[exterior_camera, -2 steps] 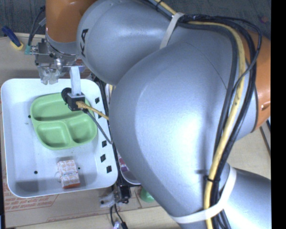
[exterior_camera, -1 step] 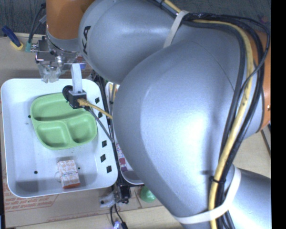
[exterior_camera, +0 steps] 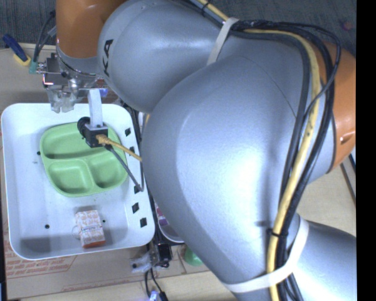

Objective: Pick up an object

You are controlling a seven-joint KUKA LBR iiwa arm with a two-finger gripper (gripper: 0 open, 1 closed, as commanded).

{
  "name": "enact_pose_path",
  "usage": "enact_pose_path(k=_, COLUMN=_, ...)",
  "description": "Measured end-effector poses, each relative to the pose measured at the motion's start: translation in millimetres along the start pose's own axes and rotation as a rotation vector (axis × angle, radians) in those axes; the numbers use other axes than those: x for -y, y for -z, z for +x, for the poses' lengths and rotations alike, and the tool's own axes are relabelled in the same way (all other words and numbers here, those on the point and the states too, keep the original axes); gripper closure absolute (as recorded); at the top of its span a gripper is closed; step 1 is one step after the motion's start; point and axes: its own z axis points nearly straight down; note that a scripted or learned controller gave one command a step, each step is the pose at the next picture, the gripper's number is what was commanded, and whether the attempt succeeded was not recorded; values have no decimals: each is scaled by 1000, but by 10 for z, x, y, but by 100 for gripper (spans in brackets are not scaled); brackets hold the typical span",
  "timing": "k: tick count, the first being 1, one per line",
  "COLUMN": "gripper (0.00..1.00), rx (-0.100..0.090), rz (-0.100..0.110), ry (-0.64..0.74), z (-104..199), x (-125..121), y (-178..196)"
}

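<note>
Over the far rim of the white bin (exterior_camera: 12,168) at the view's left, the gripper (exterior_camera: 62,100) is hanging beneath the orange band of the arm (exterior_camera: 238,137). It is showing as a small pale blur, so I cannot tell whether it is released or clenched, and nothing is visibly sitting in it.

Two candidates are lying in that bin. A green divided plate (exterior_camera: 81,162) with three compartments is resting flat in the upper half, its far edge just beside the gripper. A small wrapped packet (exterior_camera: 89,227), pale with orange print, is lying near the bin's near wall, well apart from the plate and from the gripper.

Judging by this, the pick is sitting at its approach stage: the gripper is positioned at the bin's edge rather than over either object, and no grasp is being made yet. The plate is the nearer target, but it is broad and shallow — a two-finger grasp would likely be calling for a pinch on its raised rim or on a divider. The packet looks narrower and easier to span, though reaching it would be asking for travel across the bin before descending.
</note>
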Motion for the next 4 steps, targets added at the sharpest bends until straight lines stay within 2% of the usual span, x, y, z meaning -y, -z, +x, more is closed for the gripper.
enact_pose_path(k=2, gripper=100, rx=-1, rz=3, ry=15, z=32, x=5, y=214)
enact_pose_path(k=4, gripper=100, rx=1, rz=0, ry=2, z=4, x=2, y=-37)
